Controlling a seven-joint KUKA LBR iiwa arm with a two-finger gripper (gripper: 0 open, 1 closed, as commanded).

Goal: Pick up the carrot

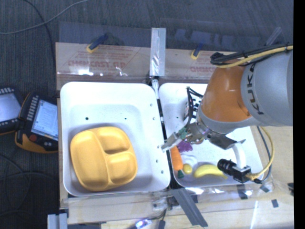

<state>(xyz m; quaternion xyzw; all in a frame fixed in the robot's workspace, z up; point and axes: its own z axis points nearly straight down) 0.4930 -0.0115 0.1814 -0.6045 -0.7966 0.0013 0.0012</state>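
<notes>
The orange carrot [177, 160] lies in the right bin [174, 99], at its front left corner beside the divider, with its green top [180, 174] pointing to the front. My gripper [177, 138] hangs just above the carrot's far end, tilted toward the divider between the bins. A purple thing [185, 147] lies right under the gripper, touching the carrot's upper end. I see nothing clearly held in the gripper.
A yellow banana [209, 171] and a small yellow piece [188, 168] lie right of the carrot. A yellow divided tray [102, 156] fills the front of the left bin [109, 99]. The arm covers most of the right bin.
</notes>
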